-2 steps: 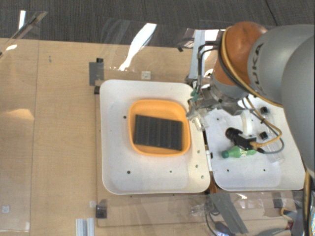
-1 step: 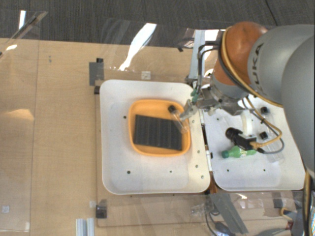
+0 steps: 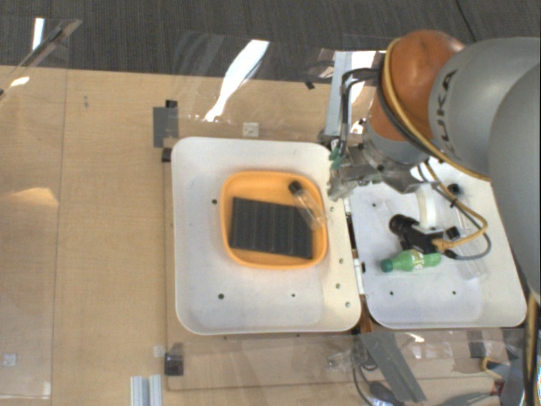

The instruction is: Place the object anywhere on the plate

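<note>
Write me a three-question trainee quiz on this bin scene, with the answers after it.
1. True or false: the orange plate lies in the left bin.
2. What lies on the plate's upper right rim? A) a clear bottle with a dark cap B) a red cup C) a spoon
3. Name the colour of the bottle lying in the right bin.

Key: 1 true; 2 A; 3 green. The gripper is over the divide between the bins, near the plate's upper right corner.
</note>
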Robot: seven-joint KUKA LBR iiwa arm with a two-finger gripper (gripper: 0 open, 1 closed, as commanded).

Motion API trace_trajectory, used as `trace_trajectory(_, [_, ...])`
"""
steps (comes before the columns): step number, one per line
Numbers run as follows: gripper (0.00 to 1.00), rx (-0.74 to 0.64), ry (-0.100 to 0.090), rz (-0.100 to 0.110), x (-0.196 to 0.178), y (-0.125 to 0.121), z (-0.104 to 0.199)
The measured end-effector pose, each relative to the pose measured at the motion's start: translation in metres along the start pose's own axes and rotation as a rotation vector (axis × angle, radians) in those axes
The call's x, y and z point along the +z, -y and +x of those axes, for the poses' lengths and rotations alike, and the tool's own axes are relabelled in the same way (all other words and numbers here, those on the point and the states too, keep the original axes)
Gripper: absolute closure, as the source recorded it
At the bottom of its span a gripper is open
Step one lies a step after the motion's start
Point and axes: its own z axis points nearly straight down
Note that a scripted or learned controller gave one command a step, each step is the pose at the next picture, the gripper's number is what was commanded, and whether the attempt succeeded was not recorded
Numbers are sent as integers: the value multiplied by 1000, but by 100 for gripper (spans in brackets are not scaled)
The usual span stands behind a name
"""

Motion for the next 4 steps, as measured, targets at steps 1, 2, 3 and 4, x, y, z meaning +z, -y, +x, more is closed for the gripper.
trace_trajectory(1, [100,-142,-1,5,11,43,44])
trace_trajectory(2, [0,-141,-1,4,11,43,44])
trace_trajectory(3, [0,-225,1,3,-3,32,-8])
trace_trajectory(4, [0,-225,0,3,-3,32,-8])
